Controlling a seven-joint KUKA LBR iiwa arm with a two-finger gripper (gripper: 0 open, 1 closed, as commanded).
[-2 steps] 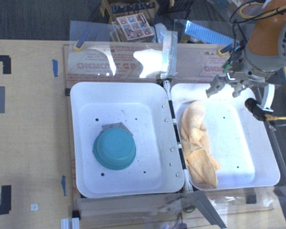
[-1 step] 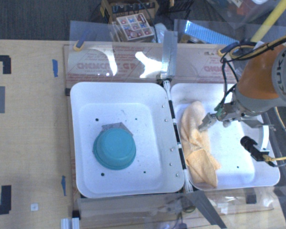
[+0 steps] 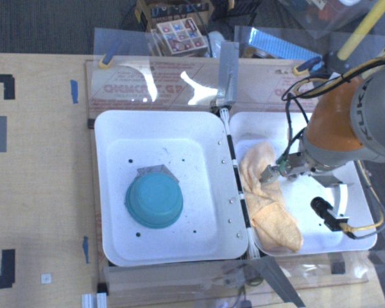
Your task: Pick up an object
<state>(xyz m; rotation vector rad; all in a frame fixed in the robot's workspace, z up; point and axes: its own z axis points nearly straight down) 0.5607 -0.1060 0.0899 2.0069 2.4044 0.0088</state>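
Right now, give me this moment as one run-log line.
task: pick up object | gripper: down at cloth, right bin | grasp: unconfirmed | bowl: upside down, left bin

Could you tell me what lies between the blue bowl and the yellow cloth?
In the camera view, bare floor of the left bin and the bins' adjoining rims separate the blue bowl from the yellow cloth.

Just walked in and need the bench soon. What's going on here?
The arm reaches into the right bin, its gripper down at a yellow cloth crumpled along that bin's left side. Whether it has a grip isn't clear. A teal bowl sits upside down in the left bin, untouched.
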